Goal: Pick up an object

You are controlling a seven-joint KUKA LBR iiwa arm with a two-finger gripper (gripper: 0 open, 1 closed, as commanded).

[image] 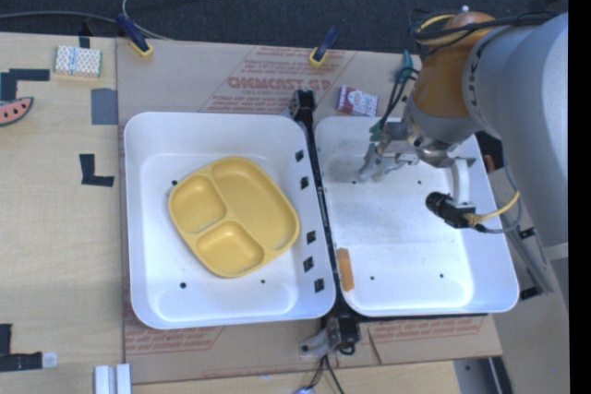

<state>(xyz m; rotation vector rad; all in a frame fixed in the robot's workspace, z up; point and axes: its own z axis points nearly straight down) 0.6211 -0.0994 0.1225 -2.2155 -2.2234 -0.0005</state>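
A yellow divided plate point(233, 214) lies in the middle of the left bin point(148, 291). A small orange piece point(344, 268) rests in the right bin point(434, 291), against its left wall near the front. My gripper point(371, 167) hangs over the back left part of the right bin, low above its floor, with nothing visible beneath it. It is well behind the orange piece and to the right of the plate. The grey arm with its orange band point(448, 74) comes in from the right.
A small red and white packet point(355, 101) lies on the cardboard behind the right bin. Two blue and yellow clamps point(134, 34) point(323, 47) hold the cardboard's back edge. A black cable fitting point(451, 209) hangs from the arm over the right bin.
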